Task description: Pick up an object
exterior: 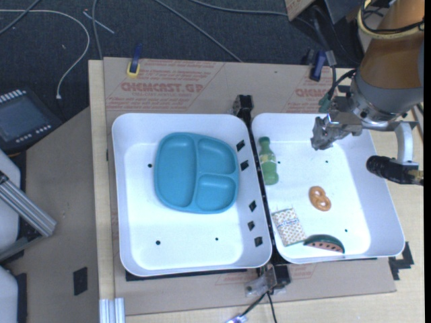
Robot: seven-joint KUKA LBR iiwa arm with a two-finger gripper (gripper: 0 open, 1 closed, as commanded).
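Note:
My gripper [322, 140] hangs over the back of the right bin [377, 214], with nothing seen between its fingers. Below it lie a green bottle [268, 161] along the bin's left wall, an orange pretzel [320, 198] near the middle, a patterned white packet [288, 225] at the front left, and a watermelon slice [324, 243] at the front edge. The pretzel sits well in front of the gripper; the bottle is to its left. A blue divided plate [196, 172] rests in the left bin [135, 200].
The grey arm with its orange band [394, 52] comes in from the upper right. A black divider with clips [252, 180] runs between the bins. A cardboard sheet [168, 79] lies under both bins, with cables beyond it.

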